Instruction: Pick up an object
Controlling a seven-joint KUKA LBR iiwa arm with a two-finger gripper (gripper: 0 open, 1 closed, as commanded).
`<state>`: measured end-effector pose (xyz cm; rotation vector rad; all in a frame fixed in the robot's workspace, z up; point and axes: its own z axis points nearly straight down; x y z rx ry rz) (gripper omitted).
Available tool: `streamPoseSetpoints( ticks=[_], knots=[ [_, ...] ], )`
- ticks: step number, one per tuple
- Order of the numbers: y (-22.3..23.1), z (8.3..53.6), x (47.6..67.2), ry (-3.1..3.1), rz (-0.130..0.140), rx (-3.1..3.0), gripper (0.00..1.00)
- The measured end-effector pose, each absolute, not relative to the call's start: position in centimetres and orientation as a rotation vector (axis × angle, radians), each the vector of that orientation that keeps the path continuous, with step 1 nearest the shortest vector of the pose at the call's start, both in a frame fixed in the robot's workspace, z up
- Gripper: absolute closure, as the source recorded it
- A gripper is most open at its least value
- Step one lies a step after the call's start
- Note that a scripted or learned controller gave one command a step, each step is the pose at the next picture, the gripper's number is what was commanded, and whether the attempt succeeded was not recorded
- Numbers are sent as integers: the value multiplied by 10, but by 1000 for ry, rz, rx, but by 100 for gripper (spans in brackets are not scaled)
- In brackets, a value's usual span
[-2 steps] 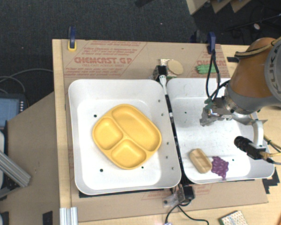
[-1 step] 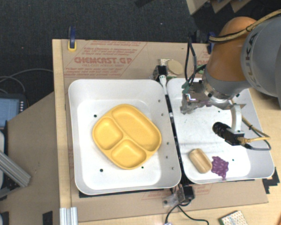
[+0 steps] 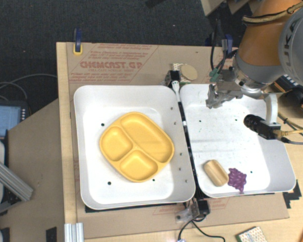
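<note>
Hovering jaws [image 3: 215, 101] near bin's [image 3: 272, 185] far edge

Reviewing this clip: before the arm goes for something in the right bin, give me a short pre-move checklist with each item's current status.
1. Targets present in the right bin: ok. A tan roll and a bunch of purple grapes lie near its front edge.
2. Targets separated: not ok. They lie close beside each other; contact cannot be told.
3. Pincer free of load: ok. Nothing shows beneath it.
4. Pincer above a target: not ok. It hangs over the bin's rear left corner, far from both items.
5. Finger opening: cannot tell.
6. Yellow divided plate out of the way: ok. It sits in the left bin.
</note>
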<state>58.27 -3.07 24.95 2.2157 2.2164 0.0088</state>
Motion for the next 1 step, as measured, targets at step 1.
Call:
streamPoseSetpoints(
  ticks=[1],
  knots=[
    [-72,251,578,2213,0,2222,100]
  ],
)
